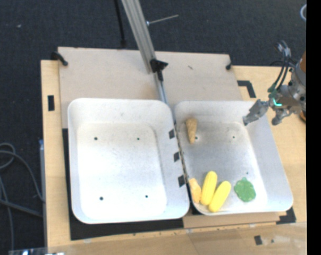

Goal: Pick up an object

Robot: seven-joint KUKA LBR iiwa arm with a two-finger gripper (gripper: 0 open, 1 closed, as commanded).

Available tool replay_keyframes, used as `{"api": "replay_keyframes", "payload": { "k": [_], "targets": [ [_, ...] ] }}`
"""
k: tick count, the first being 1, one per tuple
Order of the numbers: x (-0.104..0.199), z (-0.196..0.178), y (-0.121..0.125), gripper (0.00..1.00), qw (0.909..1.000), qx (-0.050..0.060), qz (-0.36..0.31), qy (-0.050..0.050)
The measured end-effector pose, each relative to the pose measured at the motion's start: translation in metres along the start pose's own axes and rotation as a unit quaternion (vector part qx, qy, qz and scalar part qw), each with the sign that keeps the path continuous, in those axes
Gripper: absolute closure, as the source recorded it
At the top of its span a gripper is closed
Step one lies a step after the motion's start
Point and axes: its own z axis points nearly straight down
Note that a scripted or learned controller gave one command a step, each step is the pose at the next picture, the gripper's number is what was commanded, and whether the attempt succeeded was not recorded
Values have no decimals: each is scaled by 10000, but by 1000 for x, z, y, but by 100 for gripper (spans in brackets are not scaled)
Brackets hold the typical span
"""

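Yellow pieces (214, 191) lie in right bin (267, 158), well apart from gripper (265, 112)

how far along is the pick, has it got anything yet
Nothing looks picked yet. The tool sits at the right bin's upper right rim with nothing between its fingers. The tan piece, two yellow pieces and green piece all lie in that bin. Descent, grasp and lift remain.

1. A silver metal rail (141, 28) leans over the bench from the top, and its foot is between the two bins.
2. Grey cables (6, 163) lie in loops on the dark floor at the left.
3. The wooden bench (51, 158) carries a beige board (118, 73).
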Motion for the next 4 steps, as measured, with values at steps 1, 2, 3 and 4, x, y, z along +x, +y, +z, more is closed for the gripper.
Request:
{"api": "replay_keyframes", "payload": {
  "k": [1,2,3,4],
  "targets": [
    [-4,45,6,0,10000,24,15,-4],
    [-4,88,7,0,10000,24,27,-2],
    [-6,151,7,0,10000,34,25,0],
    [-7,136,9,100,10000,-8,46,-2]
  ]
}}
